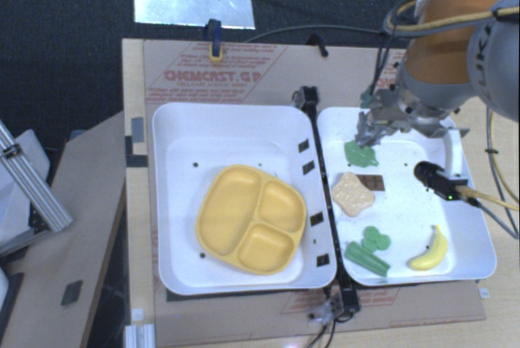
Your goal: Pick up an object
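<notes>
**Ana:** Yellow is what I see first: a divided plate (252, 218) lying in the left bin (175, 176). How does that sit against the cracker (353, 193)?

**Ben:** The cracker lies in the right bin (471, 232), close to the wall between the two bins. The plate is left of the cracker, across that wall and a little nearer the camera.

**Ana:** And the hand (370, 129)?

**Ben:** It is behind the cracker, toward the far side of the same bin, pointing down from the grey arm (455, 29) with its orange band. Right under its tip lies a green leaf piece (360, 153), flat on the bin floor between the hand and the cracker.

**Ana:** Is the hand grasping it?

**Ben:** I cannot tell whether the hand is clenched or released. Its tip meets the far edge of the leaf piece in this view, but I cannot say whether they touch.

**Ana:** What else is near the cracker?

**Ben:** A small brown square (371, 183) touches its right far corner. A green vegetable (367, 250) lies nearer the camera than the cracker. A banana (431, 250) is off to the right of the cracker, near the front of the bin and well apart from it.

**Ana:** And underneath?

**Ben:** Both bins rest on a tan surface (268, 74) with red lettering printed behind them.
</notes>
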Controlling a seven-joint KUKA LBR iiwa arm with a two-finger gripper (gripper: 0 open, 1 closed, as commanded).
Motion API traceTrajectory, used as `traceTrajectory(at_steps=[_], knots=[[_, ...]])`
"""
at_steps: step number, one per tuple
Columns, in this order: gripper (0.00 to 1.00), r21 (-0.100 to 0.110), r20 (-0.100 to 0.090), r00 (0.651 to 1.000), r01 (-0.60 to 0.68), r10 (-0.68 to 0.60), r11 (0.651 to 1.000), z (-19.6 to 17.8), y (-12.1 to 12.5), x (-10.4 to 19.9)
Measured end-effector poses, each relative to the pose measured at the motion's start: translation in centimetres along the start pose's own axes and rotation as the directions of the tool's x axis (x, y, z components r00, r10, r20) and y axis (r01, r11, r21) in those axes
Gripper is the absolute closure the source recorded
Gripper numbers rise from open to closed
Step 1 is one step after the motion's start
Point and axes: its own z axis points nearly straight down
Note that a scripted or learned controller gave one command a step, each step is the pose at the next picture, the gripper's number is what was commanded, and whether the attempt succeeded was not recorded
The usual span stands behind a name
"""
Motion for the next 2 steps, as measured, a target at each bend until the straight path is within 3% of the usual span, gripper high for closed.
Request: traceTrajectory(at_steps=[2], knots=[[1.00, 0.001, 0.000, 1.000, 0.000, 0.000, 1.000, -0.1, -3.3, 10.2]])
